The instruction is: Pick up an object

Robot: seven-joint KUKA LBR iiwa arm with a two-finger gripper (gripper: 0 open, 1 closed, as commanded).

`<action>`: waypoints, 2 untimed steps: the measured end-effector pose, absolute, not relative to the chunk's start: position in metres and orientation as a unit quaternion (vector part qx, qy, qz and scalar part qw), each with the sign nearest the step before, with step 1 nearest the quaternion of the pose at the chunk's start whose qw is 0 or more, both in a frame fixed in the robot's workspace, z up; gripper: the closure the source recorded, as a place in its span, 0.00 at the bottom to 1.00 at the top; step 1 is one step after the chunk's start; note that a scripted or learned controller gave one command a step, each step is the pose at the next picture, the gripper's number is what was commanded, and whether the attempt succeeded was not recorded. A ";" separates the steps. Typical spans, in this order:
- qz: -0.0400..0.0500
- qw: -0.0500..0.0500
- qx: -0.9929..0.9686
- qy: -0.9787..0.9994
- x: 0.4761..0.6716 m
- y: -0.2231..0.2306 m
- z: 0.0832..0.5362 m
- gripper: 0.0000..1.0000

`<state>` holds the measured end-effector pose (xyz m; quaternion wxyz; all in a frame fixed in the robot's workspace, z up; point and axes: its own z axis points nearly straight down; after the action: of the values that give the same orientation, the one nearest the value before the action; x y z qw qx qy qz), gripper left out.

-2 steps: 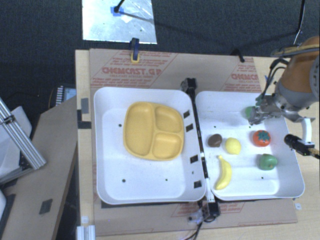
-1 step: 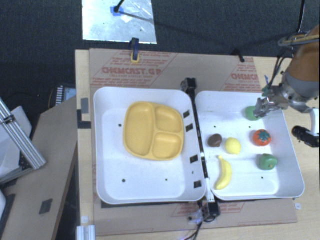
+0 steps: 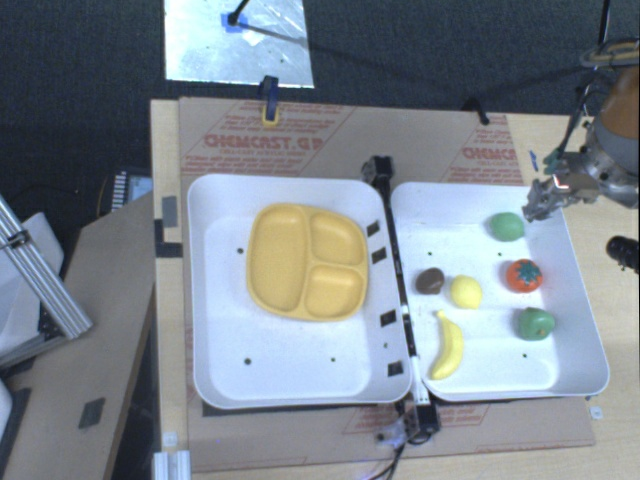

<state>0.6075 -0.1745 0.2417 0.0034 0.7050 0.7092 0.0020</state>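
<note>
Right bin [image 3: 480, 376] front-right corner and centre floor bare; fruit [image 3: 465, 291] spaced well apart; yellow tray [image 3: 305, 261] occupies mid left bin [image 3: 215, 298]

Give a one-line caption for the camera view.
Gripper hovers at the right bin edge near a light green fruit; yellow divided plate sits in the left bin.

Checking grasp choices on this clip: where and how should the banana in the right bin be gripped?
Judging by its pose, the banana lies flat and curved, its long axis running roughly top to bottom in the right bin. It is probably best taken across its thicker middle, coming straight down from above, with the end effector closing left-right across the narrow width. The lemon sits close above its upper tip, so avoid that end.
</note>
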 end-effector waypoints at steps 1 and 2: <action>0.001 0.000 0.704 0.710 0.603 -0.123 0.250 1.00; 0.001 0.000 0.704 0.710 0.599 -0.074 0.236 1.00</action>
<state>0.5988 -0.0741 0.2358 0.0004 0.7042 0.7100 0.0008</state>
